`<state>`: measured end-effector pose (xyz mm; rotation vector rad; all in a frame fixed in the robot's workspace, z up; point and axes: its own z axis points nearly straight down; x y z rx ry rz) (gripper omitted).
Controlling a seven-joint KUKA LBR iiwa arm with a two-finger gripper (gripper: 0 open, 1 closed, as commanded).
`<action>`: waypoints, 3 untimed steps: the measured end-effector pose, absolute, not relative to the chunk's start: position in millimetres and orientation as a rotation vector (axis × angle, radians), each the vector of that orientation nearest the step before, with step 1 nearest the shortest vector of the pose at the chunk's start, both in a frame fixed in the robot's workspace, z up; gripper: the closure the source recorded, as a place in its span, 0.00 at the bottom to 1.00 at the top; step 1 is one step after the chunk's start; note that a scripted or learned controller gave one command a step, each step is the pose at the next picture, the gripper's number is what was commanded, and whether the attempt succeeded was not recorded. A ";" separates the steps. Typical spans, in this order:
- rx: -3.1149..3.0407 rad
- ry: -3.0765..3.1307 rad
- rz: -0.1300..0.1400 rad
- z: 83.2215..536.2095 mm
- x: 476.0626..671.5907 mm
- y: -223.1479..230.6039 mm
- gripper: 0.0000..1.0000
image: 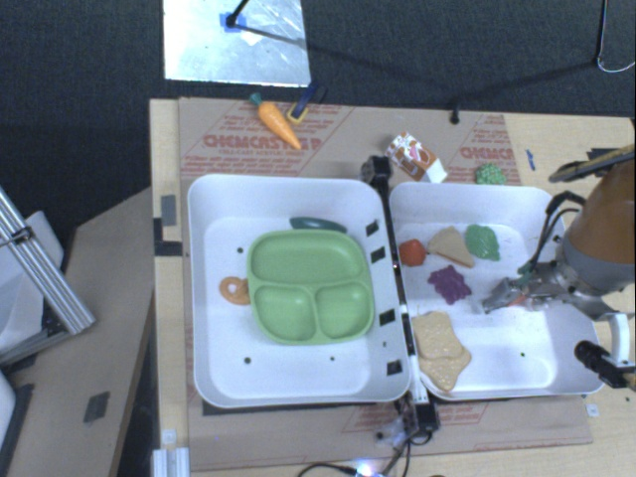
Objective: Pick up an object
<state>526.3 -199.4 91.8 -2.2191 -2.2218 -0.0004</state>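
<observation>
Two smooth white plastic bins [214,366] on brown cardboard [338,132]; a matt green plastic plate [303,286]; a shiny foil sheet [237,30] beyond the bench's far edge.

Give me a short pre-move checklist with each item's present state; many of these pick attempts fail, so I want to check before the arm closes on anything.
1. Gripper is inside the right bin: ok.
2. A thing sits between the fingers: cannot tell, too blurred.
3. A target lies close by: ok, the purple grape bunch is just left of the gripper.
4. Target stands apart from neighbours: ok, the grapes touch neither the tan wedge nor the beige flat piece.
5. Gripper is directly over the grapes: not ok, it sits off to their right.
6. Green divided plate stays out of the way: ok, it lies in the left bin.
</observation>
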 end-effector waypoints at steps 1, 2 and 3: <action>-2.220 -2.222 -0.001 84.6 527.1 -199.3 0.00; -2.222 -2.225 -0.003 95.6 527.9 -199.8 1.00; -2.222 -2.229 -0.004 159.5 527.7 -200.2 1.00</action>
